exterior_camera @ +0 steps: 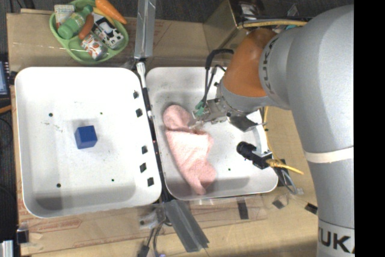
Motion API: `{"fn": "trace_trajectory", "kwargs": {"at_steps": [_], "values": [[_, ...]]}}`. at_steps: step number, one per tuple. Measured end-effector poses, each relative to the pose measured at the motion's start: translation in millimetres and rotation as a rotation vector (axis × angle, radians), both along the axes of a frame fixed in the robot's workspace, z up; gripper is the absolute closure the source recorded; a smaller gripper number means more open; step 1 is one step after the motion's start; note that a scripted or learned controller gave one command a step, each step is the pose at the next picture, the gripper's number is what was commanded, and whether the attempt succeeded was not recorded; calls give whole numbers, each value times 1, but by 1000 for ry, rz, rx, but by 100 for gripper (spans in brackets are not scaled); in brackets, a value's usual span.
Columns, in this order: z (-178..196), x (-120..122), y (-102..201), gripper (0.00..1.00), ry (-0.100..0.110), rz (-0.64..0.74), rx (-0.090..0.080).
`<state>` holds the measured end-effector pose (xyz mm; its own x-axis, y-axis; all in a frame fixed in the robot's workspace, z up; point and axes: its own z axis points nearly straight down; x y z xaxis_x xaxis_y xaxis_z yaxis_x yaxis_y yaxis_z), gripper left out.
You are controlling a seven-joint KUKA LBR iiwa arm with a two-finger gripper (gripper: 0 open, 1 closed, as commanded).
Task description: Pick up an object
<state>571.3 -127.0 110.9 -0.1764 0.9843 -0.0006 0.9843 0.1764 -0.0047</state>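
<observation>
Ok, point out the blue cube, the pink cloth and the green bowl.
blue cube [86, 136]: camera view, on its top face.
pink cloth [191, 156]: camera view, on the middle of its folded body.
green bowl [70, 52]: camera view, on its near rim.

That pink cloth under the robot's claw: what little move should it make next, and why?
Probably ease straight down a touch and close. The gripper sits at the upper edge of the pink cloth in the right bin, but no cloth shows between its fingers yet.
</observation>
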Motion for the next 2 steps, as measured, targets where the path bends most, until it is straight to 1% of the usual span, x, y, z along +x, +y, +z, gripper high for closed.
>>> {"fn": "trace_trajectory", "kwargs": {"at_steps": [1,2], "values": [[0,0,0,0,0,0,0],[-19,9,5,0,0,16,2]]}}
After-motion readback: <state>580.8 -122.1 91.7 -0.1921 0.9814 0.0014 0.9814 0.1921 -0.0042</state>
